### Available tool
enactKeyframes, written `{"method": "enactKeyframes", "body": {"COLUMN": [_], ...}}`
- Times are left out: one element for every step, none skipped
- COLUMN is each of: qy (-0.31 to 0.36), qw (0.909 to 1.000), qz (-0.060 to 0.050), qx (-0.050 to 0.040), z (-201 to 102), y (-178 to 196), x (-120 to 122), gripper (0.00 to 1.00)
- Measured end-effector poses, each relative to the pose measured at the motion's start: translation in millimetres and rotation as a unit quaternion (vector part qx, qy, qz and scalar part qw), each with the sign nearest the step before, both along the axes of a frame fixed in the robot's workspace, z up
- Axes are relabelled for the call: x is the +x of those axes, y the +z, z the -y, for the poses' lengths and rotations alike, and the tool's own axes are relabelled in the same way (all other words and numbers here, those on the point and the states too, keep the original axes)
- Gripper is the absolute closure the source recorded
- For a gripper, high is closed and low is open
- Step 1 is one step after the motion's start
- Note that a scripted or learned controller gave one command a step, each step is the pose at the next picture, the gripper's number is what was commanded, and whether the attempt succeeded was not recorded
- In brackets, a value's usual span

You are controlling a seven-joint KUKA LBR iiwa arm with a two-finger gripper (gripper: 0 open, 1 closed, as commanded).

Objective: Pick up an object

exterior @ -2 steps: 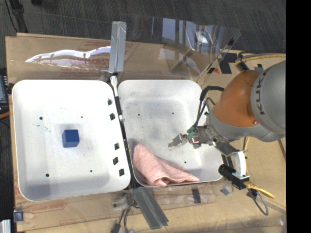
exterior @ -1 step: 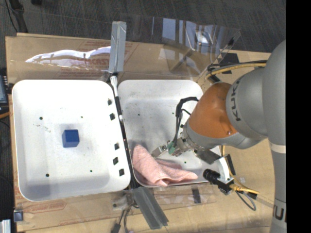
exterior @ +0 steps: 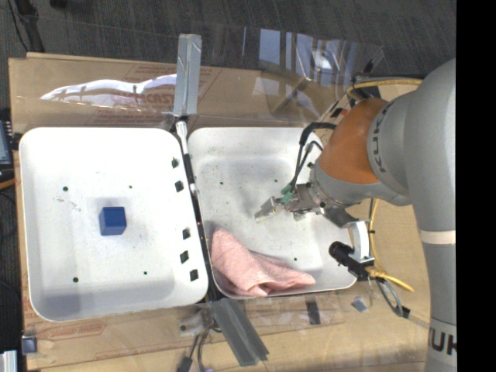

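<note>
Crumpled pink cloth [exterior: 257, 270] lies below the metal gripper [exterior: 267, 208].

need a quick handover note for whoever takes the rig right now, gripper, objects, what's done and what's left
Gripper: over the middle of the right bin, above the bin floor, nothing seen between its fingers. Whether it is open or shut cannot be told from this view.
Pink cloth: crumpled at the near edge of the right bin, apart from the gripper.
Blue cube: in the left bin, left of centre, on its own.
Done: no object picked up yet.
Left: the whole pick. The cloth is the nearer object and looks the likelier target; the cube would need a reach across the divider.
</note>
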State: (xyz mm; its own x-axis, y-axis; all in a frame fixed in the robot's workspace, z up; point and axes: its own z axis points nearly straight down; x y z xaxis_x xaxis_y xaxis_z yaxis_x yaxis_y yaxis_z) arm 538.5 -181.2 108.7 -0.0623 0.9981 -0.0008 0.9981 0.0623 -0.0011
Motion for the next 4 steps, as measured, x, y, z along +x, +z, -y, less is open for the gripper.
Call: {"method": "enactKeyframes", "body": {"qy": [0.047,0.062,0.045,0.025], "qw": [0.9989,0.9981,0.9990,0.9997], "qz": [0.000,0.000,-0.003,0.000], "qx": [0.0006,0.0004,0.0012,0.0007], "z": [-13,3,-58,-4], "y": [63,88,-10,52], "x": [-31,-46,-24,-62], "gripper": [0.00,0.00,0.00,0.00]}}
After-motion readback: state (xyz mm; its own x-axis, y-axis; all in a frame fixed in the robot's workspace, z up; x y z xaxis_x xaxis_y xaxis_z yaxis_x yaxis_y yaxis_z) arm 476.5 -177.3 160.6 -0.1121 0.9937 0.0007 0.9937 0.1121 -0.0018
